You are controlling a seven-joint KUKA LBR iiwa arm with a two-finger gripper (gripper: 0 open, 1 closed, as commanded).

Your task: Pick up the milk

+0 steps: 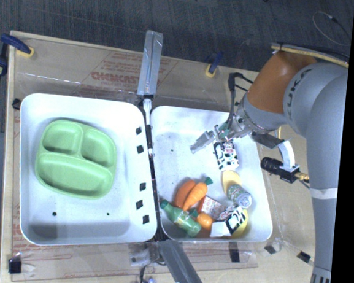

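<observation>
The milk [226, 156] is a small white carton with black cow patches, lying tilted in the upper right part of the right bin [166, 127]. My gripper [216, 139] is directly over the carton's upper left corner, at the end of the grey arm with its orange band [274, 85]. A grey part of the gripper sticks out to the lower left of the carton. I cannot see whether the carton is gripped or only lies beside the gripper.
Toy food is piled at the right bin's front: carrots [190, 193], a green bottle [179, 217], a can [241, 199], a banana [230, 181] and a black-and-white box [236, 220]. In the left bin [25, 217] is a green divided tray [77, 157].
</observation>
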